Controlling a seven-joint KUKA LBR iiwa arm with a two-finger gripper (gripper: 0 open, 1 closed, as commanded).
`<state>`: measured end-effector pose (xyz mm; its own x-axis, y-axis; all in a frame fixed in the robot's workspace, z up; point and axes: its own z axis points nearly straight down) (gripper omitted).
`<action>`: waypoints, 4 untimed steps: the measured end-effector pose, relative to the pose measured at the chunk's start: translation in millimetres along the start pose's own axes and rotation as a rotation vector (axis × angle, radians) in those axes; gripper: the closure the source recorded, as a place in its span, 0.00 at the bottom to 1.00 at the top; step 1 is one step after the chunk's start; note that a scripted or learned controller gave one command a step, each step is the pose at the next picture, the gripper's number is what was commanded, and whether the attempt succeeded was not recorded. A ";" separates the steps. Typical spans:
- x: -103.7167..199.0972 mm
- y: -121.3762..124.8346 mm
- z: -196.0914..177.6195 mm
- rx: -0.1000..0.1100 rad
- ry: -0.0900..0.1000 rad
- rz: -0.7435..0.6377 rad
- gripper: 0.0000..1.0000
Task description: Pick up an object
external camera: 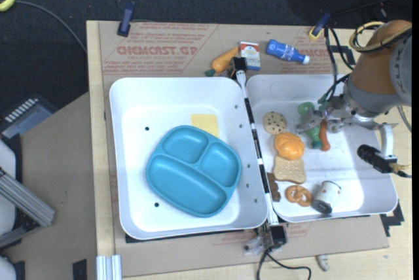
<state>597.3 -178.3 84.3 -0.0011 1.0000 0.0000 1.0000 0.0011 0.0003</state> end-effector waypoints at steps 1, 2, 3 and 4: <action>-1.2 2.7 -14.5 -0.009 -0.004 0.000 1.00; 56.0 -50.2 -7.6 -0.021 -0.003 -0.002 1.00; 54.1 -56.6 -0.9 -0.002 -0.003 0.002 0.00; 54.7 -56.4 -10.6 -0.003 -0.002 0.002 1.00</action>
<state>540.9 -123.7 94.9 0.0009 1.0000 -0.0021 1.0000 -0.0009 0.0031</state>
